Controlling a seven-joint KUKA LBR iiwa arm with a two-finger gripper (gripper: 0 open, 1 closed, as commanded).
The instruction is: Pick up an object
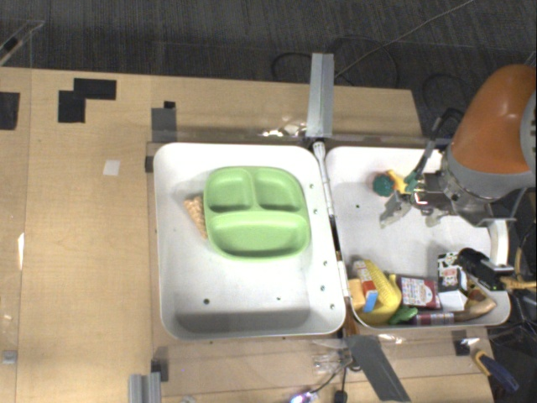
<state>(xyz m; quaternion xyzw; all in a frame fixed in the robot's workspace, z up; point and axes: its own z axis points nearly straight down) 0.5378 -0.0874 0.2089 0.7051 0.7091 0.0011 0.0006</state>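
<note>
Wooden bench (75, 250), perhaps dark carpet (210, 15) behind.

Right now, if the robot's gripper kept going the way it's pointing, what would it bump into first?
Probably the small green and yellow toy, lying just left of the gripper in the right bin. Height is hard to judge, so it might pass over it.

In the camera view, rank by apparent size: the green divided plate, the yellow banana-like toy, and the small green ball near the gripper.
1. Green divided plate, by far the largest.
2. Yellow banana-like toy.
3. Small green ball, smallest.
</note>
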